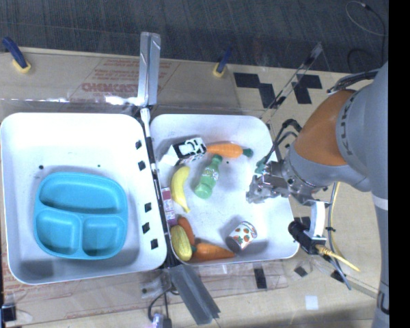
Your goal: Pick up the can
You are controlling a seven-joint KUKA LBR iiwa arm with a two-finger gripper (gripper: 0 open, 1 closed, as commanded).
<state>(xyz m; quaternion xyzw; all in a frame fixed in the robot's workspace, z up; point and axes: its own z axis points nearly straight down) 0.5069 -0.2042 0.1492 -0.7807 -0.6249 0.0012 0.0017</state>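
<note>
Two white bins on cardboard-covered worktop (260,74).
Can (242,236) at five o'clock in right bin (212,124); fingers (258,190) near three, grip state unclear.

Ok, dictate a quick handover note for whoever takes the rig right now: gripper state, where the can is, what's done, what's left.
Gripper: over the right bin, near its right wall, holding nothing visible.
Can: lying on its side near the right bin's front edge, apart from the gripper, beside a carrot.
Tray: blue, in the left bin.
Done: nothing; the can is not grasped.
Left: move over the can, grasp, lift.
</note>
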